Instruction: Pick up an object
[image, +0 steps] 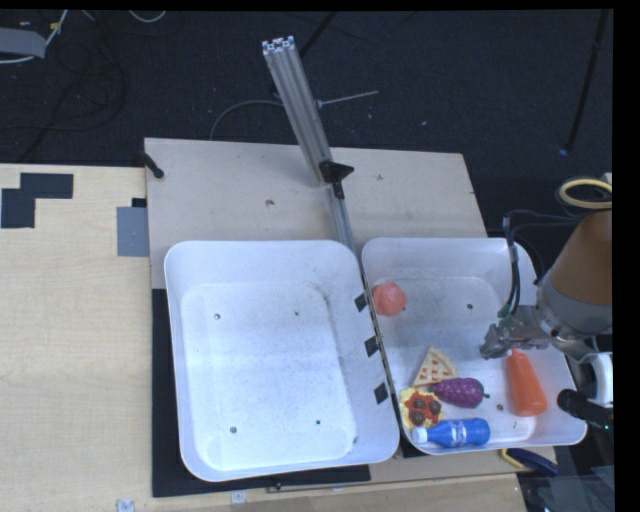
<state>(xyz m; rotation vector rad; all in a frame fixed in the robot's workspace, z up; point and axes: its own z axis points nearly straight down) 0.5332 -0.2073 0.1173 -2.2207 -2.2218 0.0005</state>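
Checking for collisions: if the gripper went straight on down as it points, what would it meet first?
Probably the orange carrot-like toy just beneath the gripper, or the right bin floor beside it; depth is unclear.

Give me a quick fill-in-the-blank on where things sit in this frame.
1. All the toys lie in the ____ bin.
2. The pink ball rests near that bin's ____ wall.
3. The blue bottle lies just below the ____ grapes.
4. The pincer is just above the ____ carrot.

Missing words: right; left; purple; orange
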